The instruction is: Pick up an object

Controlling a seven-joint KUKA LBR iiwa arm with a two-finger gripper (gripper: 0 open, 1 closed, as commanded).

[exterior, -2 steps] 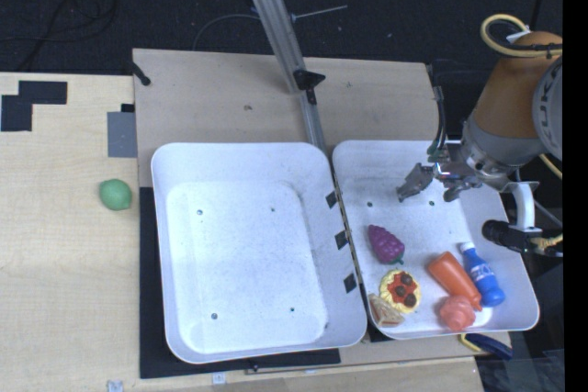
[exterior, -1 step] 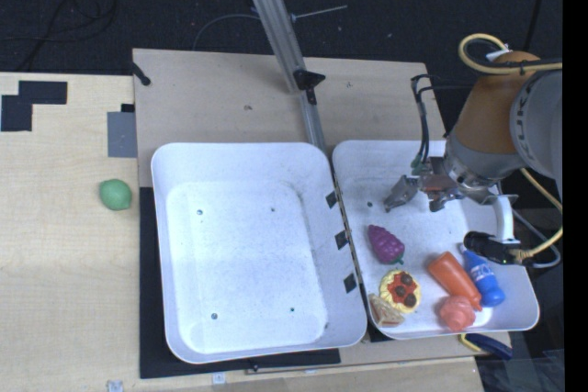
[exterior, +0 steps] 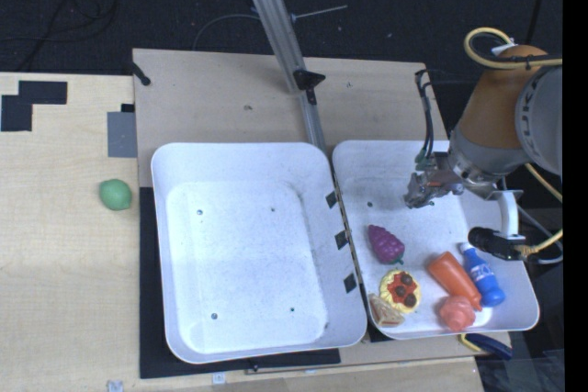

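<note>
The right bin (exterior: 367, 165) holds a purple bunch of grapes (exterior: 386, 244), a yellow pizza slice toy (exterior: 399, 292), an orange carrot-like piece (exterior: 453, 277), a blue bottle (exterior: 483, 278) and a pink-red round piece (exterior: 456, 314). My gripper (exterior: 422, 195) hangs over the upper middle of this bin, up and to the right of the grapes. Nothing shows between its fingers. The finger gap is too small and dark to read.
The left bin (exterior: 241, 248) lies beside the right one, joined by black clips (exterior: 341, 239). A green ball (exterior: 116, 195) rests on the wooden bench at far left. A metal rail (exterior: 280, 28) slants down to the bins from the top.
</note>
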